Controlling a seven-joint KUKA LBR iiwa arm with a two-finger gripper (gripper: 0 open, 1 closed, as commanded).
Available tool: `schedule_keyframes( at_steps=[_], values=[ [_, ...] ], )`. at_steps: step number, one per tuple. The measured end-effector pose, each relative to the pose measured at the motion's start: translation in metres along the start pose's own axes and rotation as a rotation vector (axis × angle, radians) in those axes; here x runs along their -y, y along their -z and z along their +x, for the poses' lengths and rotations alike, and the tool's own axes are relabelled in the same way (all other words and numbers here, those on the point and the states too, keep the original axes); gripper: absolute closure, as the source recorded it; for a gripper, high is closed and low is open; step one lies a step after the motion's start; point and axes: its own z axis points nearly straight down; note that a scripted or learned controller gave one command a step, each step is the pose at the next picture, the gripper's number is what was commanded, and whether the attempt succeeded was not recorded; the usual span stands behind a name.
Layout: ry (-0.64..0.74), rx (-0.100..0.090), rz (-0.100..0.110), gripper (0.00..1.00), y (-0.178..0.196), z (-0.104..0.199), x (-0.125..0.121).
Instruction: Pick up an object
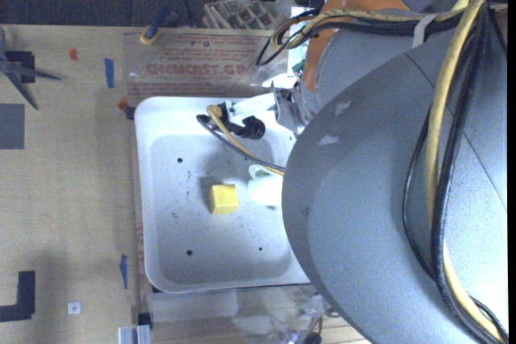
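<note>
A small yellow block (223, 198) lies on the floor of the white bin (161, 173), near its middle. My gripper (261, 183) shows as a pale tip poking out from under the big grey arm (387, 173), just right of the block and a short gap from it. Nothing can be seen held in the gripper. The arm's body hides the right part of this bin.
Dark specks dot the bin floor. A clear panel with red lettering (197, 64) stands along the bin's far rim. The wooden bench (64, 197) stretches to the left, with blue tape marks and black brackets (24, 294). Clutter and cables sit beyond the far edge.
</note>
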Motion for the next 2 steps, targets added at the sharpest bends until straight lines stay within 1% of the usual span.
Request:
schedule_keyframes(
  at_steps=[1,2],
  values=[
    [-0.002,0.001,0.000,1.00,0.009,0.000,-0.001],
    [0.011,0.001,0.002,1.00,-0.016,0.012,-0.033]
  ],
)
